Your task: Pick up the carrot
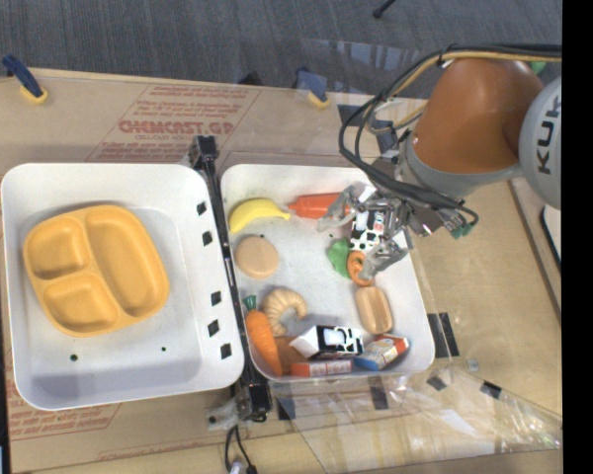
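Orange carrot lies beside croissant; end effector fingers' state indiscernible.

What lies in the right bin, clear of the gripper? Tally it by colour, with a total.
Yellow: 1, banana
Orange: 2, carrot, orange-red piece
Tan: 3, round disc, croissant, bun
Printed: 2, milk carton, flat box
Total: 8
Left out: the cluster under the gripper.
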